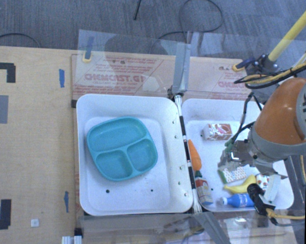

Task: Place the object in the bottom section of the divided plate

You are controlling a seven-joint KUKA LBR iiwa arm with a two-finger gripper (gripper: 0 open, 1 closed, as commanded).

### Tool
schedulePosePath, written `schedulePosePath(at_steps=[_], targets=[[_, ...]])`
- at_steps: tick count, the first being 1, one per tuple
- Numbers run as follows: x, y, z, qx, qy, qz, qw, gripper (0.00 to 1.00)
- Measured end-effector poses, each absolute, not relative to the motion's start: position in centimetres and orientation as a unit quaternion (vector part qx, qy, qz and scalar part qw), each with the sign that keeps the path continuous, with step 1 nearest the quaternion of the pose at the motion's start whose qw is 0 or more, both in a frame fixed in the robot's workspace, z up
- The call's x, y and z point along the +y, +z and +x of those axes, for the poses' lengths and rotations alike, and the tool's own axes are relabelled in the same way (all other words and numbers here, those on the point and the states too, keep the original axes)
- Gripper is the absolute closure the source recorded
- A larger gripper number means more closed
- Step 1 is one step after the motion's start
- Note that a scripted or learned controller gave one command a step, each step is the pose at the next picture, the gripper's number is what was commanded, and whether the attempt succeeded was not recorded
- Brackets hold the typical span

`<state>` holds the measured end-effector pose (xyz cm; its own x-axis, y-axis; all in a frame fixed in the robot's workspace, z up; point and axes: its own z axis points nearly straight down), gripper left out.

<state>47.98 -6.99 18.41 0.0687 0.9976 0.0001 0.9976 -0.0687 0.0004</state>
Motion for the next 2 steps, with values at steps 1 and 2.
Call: schedulePosePath(at_steps=[1,2], targets=[[-14.3,15.0,47.9,0.741,-0.0002,0.671,-0.001,1.00],[-21.5,19.8,47.9,0.727,0.0000,0.687,0.001,1.00]])
